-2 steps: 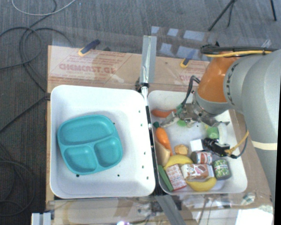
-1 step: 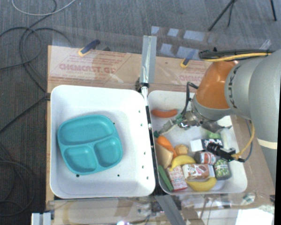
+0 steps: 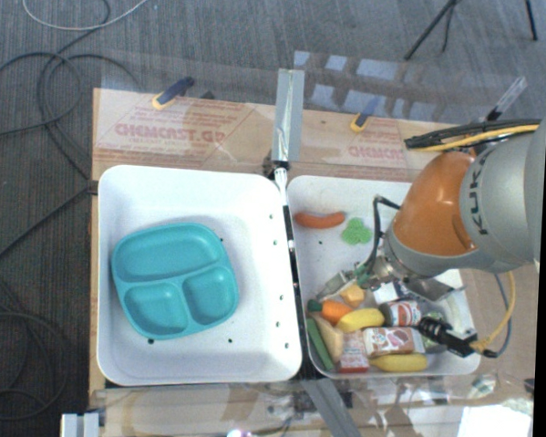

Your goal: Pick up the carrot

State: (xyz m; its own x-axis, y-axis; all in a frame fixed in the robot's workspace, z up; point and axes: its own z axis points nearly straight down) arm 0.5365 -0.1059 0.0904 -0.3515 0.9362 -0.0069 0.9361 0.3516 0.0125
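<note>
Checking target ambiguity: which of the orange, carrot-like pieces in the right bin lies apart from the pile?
The long orange sausage-shaped piece near the bin's far left corner; the stubby orange carrot sits within the pile.

Arm hides part of the right bin

The arm (image 3: 465,209) runs past the right edge and covers the right bin's (image 3: 300,260) far corner; the gripper (image 3: 384,281) beneath it is too obscured to read.

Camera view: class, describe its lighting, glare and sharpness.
Camera view: even, soft light, with faint shadows under the teal tray; bright glare washes out the lower right corner beside the right bin; the arm looks slightly blurred, and the heaped food around the carrot is hard to resolve.
</note>
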